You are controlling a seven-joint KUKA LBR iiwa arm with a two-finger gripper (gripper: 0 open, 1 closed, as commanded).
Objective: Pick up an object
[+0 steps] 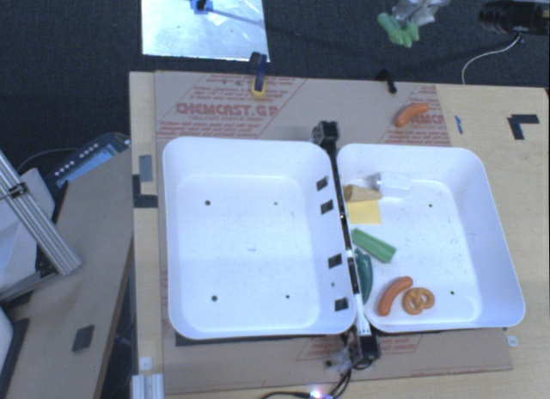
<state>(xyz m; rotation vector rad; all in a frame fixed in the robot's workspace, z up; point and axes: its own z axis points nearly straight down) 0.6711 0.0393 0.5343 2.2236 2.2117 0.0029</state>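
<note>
A small, lumpy, light-green object is seen pinched between the fingers of the gripper, raised beyond the far edge of the bench. Well below and nearer the camera, the smooth white right bin is occupied by a glossy orange sausage, a knotted pretzel and a flat yellow cheese slab.

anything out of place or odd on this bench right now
Yes. An orange sausage lies on the cardboard behind the right bin, outside either bin, while the other toy food sits inside it. The gripper is raised beyond the bench's far edge with a light green object between its fingers.
</note>
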